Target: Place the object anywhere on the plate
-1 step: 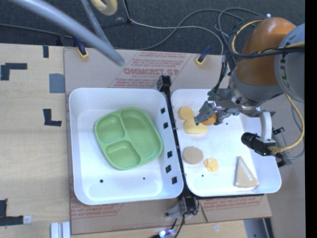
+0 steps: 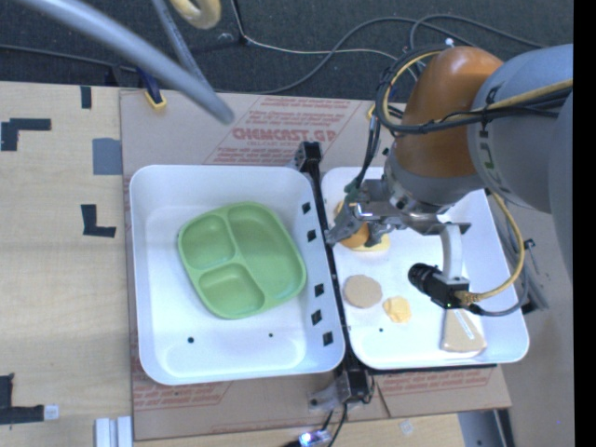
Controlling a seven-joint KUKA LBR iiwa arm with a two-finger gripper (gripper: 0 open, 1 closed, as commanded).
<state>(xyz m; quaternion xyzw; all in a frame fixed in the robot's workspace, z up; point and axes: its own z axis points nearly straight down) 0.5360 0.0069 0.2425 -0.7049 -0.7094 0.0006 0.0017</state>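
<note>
Overhead slanted view of both bins (image 2: 149, 250)

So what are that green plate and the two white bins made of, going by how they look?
The green plate looks like moulded plastic: one even pale green, matte, with softly rounded dividers forming three compartments. The left white bin and right white bin also seem plastic: smooth, rounded corners, a faint sheen on the walls. Coated metal can't be ruled out from here.
</note>
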